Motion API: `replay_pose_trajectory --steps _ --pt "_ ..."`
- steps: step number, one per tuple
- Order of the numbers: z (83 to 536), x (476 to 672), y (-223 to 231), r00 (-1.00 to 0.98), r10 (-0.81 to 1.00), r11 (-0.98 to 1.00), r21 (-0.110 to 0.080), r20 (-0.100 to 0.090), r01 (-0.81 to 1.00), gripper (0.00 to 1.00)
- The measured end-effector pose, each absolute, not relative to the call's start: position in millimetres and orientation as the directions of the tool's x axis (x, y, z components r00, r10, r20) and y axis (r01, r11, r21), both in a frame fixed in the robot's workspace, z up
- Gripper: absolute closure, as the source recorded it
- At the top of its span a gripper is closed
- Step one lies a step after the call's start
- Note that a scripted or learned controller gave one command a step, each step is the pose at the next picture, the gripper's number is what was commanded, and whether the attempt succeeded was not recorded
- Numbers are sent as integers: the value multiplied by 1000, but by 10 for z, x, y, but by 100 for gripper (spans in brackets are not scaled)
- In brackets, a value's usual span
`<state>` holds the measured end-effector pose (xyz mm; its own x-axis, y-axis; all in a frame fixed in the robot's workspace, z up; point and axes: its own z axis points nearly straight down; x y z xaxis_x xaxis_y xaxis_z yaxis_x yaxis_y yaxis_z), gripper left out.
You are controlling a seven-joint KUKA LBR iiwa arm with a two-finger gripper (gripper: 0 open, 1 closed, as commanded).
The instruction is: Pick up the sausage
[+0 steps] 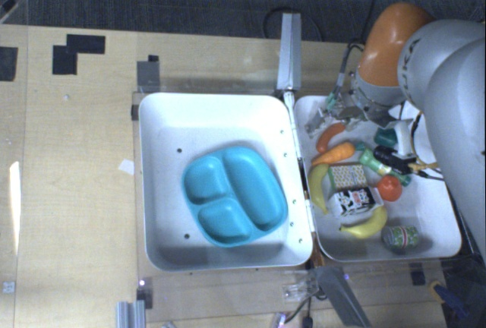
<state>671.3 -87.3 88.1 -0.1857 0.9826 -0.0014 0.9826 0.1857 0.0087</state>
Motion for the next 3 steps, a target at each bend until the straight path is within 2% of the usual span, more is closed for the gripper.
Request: replay_pose_trajectory --steps 1,2,3 --pt "1015 6740 -859 -190 982 190 16 -3 982 100" --pt "2278 6703 -172 -220 976 220 9 -1 976 100" --pt "2671 6699 -387 -110 994 110 8 -1 994 100"
